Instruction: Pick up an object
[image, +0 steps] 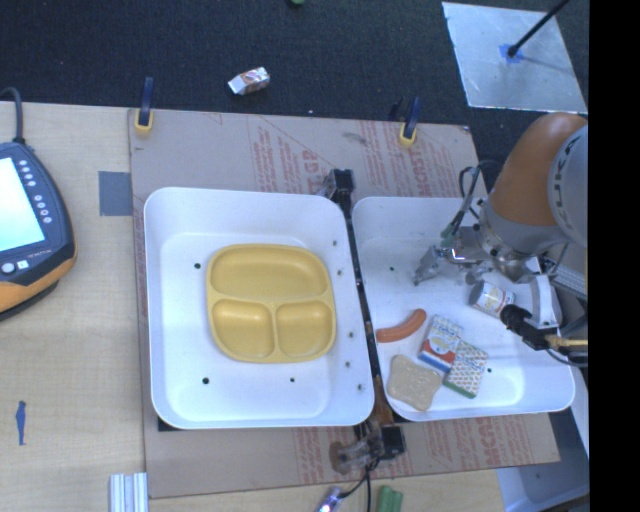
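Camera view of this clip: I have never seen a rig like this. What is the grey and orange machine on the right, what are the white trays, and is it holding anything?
The picture comes from one fixed camera above a bench, looking down at a slant. The machine is a robot arm, grey with an orange band, reaching in from the right. Its gripper hangs over the right bin; I see nothing between its fingers, so nothing is held. The two white trays are shallow bins side by side. The left bin holds a yellow divided plate. In the right bin lie a toy sausage, a slice of bread and small printed packets, all nearer the front than the gripper. At the far left sits the robot's handheld control pad.
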